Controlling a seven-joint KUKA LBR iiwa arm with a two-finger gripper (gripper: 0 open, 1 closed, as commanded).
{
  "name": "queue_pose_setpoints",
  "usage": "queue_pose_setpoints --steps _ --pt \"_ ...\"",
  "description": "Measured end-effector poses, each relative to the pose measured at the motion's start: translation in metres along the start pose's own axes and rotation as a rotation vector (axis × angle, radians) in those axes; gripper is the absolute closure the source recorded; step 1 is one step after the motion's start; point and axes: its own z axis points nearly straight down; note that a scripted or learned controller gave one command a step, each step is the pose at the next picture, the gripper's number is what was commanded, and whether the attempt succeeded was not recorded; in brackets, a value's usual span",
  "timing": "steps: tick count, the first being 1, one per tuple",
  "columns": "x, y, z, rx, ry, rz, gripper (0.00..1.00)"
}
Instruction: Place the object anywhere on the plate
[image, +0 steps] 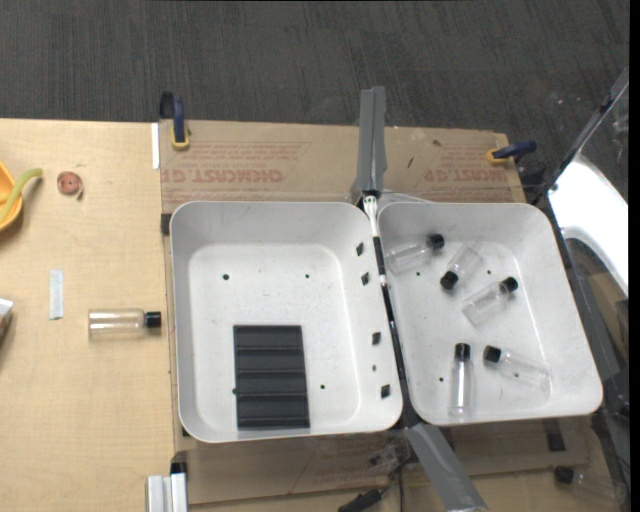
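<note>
While the black ribbed plate lies flat in the left bin, five clear vials lie scattered right of the plate, in the right bin. Whether the gripper is released or clenched cannot be told.

Black ribbed plate, left bin

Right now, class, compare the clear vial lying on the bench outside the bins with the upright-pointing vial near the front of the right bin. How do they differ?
The bench vial lies crosswise on bare wood, its black cap to the view's right; the bin vial lies lengthwise inside the right bin, cap toward the far side. The bench vial looks wider and lies alone; the bin vial has four others nearby. Both are clear with black caps.
</note>
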Motion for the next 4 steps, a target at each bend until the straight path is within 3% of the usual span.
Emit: queue_pose_setpoints --steps 1,2,3,4 --pt "0.063 -0.035 0.001 0.0 0.0 0.129 0.0" --pt "0.005 -0.002 0.001 0.001 -0.001 0.302 0.0" --pt "0.052 -0.013 0.001 0.0 0.001 0.412 0.0" --pt "0.023 0.024 0.001 0.0 0.0 0.444 0.0"
